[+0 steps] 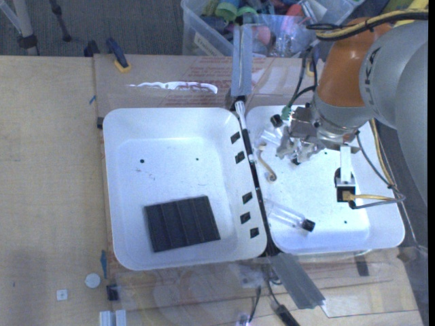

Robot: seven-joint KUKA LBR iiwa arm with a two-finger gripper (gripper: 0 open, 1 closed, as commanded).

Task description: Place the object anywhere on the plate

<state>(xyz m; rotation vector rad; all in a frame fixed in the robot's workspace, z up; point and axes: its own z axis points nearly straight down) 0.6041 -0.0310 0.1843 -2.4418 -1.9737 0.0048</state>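
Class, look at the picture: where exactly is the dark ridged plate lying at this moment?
The dark ridged plate lies flat in the left bin, toward its near edge, well apart from the gripper over the right bin.

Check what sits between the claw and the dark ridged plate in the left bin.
Camera view: between the claw and the dark ridged rectangular plate run the bins' adjoining white rims, a dark divider strip with black clips, then bare white bin floor.

Both bins (pixel 122 148) white. Plate (pixel 181 223) dark grey/black, ribbed in parallel strips, near left bin's front edge. Arm (pixel 401 66) grey with orange band (pixel 343 73). Bench (pixel 41 182) light tan wood. Tube (pixel 289 217) clear with black cap, right bin's front.
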